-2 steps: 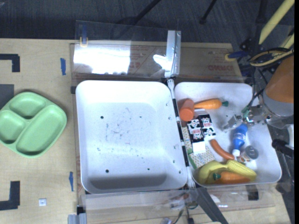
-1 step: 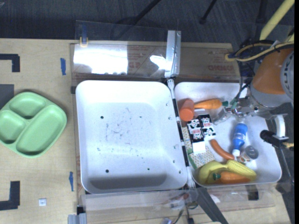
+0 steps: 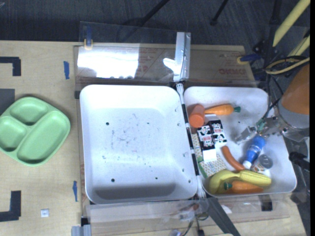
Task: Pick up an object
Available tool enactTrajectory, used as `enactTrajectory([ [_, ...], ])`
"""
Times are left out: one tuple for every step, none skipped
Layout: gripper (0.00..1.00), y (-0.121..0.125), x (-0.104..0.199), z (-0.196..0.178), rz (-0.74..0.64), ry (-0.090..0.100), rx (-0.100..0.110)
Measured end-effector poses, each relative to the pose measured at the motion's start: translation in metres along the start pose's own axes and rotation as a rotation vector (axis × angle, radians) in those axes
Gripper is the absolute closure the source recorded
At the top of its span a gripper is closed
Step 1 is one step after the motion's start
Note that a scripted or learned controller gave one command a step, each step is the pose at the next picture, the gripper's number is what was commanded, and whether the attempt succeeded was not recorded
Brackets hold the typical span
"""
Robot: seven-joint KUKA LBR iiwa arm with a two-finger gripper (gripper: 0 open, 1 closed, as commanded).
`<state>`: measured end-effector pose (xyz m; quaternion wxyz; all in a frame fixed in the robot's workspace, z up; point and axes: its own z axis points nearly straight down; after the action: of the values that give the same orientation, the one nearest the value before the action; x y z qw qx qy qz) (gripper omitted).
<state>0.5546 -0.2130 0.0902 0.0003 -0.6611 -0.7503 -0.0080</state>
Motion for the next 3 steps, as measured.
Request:
enactTrajectory([
  [1.00, -0.001, -0.003, -0.009, 0.002, -0.009, -0.001],
  [1.00, 0.014, 0.004, -0.110, 0.160, -0.013, 0.009],
  [1.00, -0.009, 0.009, -0.166, 0.252, -0.015, 0.008],
])
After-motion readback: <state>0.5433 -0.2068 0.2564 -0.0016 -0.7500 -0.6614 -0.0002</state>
